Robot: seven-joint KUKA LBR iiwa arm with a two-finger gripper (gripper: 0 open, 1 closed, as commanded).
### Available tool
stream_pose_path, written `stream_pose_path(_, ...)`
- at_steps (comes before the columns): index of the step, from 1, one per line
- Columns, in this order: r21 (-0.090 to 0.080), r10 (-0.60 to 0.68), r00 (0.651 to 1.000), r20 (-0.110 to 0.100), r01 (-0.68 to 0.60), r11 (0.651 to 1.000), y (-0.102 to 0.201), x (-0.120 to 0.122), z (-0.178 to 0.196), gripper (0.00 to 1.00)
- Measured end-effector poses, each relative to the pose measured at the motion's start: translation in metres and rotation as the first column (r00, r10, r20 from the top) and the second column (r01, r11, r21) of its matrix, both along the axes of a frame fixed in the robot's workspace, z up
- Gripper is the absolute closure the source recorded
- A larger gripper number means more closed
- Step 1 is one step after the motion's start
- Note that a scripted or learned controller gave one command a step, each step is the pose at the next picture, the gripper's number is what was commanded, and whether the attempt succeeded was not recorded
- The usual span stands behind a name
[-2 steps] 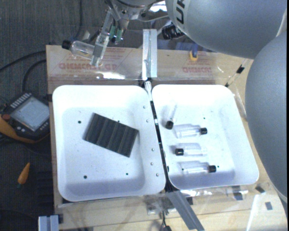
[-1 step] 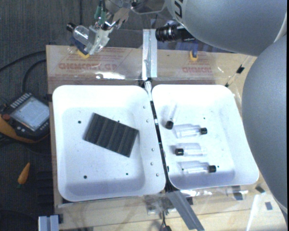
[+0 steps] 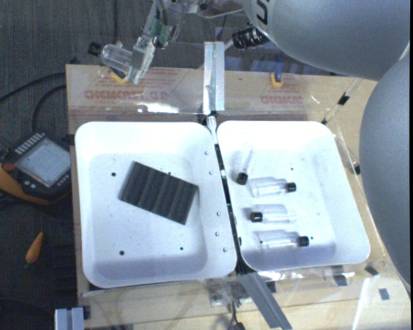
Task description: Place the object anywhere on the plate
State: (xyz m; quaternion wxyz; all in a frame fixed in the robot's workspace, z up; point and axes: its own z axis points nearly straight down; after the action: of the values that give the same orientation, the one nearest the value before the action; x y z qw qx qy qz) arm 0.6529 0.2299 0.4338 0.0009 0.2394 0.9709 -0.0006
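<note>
A dark ribbed rectangular plate [image 3: 158, 192] lies slightly askew in the middle of the left bin [image 3: 96, 150]. High above the bench's far edge, beyond that bin's back rim, my gripper [image 3: 139, 62] is shut on a clear vial [image 3: 114, 55]. The vial lies roughly level, and its black cap points left. It hangs well behind the plate and to its upper left.
The right bin [image 3: 330, 157] holds several clear vials with black caps, among them one [image 3: 274, 186] near its middle. A metal divider [image 3: 214, 81] runs between the bins at the back. A handheld pendant [image 3: 38, 165] lies off the bench to the left.
</note>
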Motion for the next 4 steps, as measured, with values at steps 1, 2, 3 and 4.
stream_pose_path(1,0.002,0.173,0.985,-0.003,-0.173,0.985,0.003,-0.041,-0.17,1.0)
stream_pose_path(2,0.003,0.124,0.992,-0.002,-0.124,0.992,0.005,-0.14,-0.169,1.0)
stream_pose_path(3,0.002,0.524,0.852,0.002,-0.524,0.852,0.003,-0.047,-0.11,1.0)
stream_pose_path(4,0.001,0.607,0.795,0.002,-0.607,0.795,0.003,-0.106,-0.044,1.0)
